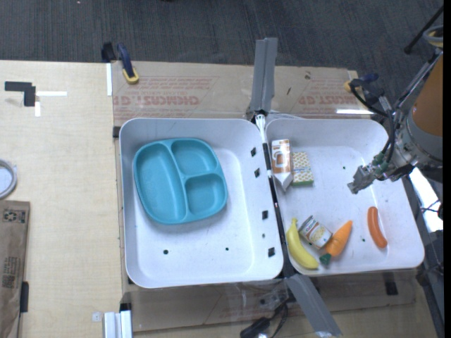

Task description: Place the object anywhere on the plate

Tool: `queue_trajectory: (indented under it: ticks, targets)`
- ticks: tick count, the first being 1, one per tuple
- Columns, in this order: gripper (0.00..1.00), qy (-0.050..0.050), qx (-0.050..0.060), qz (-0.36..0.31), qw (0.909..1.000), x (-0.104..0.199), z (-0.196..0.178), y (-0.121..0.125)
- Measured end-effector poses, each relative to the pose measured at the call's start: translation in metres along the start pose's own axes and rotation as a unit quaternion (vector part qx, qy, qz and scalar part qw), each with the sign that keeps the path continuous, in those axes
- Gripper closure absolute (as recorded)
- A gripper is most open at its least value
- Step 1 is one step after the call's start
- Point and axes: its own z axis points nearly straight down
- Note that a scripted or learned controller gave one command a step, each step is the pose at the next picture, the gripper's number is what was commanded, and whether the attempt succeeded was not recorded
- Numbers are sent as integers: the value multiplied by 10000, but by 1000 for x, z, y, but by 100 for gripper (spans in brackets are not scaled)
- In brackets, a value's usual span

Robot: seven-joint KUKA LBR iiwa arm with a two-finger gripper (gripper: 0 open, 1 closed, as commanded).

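Note:
A blue plate (180, 180) with three compartments lies in the left bin (141, 259). The right bin (338, 136) holds a small milk carton (281, 162), a checkered green-and-white packet (302, 167), a banana (300, 248), a small can (314, 232), an orange carrot (338, 239) and a red-orange sausage (377, 227). My gripper (359, 181) hangs over the right part of the right bin, above bare floor, up and left of the sausage. I see nothing between its fingers.
A grey divider post (264, 76) stands at the back between the bins. Blue clamps (127, 62) sit at the bench's back edge. A tape roll (5, 179) and a brown packet (13, 259) lie on the far left of the bench.

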Motion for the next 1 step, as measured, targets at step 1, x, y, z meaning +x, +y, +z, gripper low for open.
queue_trajectory:
  ticks: [1]
  targets:
    - [100,-1,-3,-431,9991,8,-6,-6]
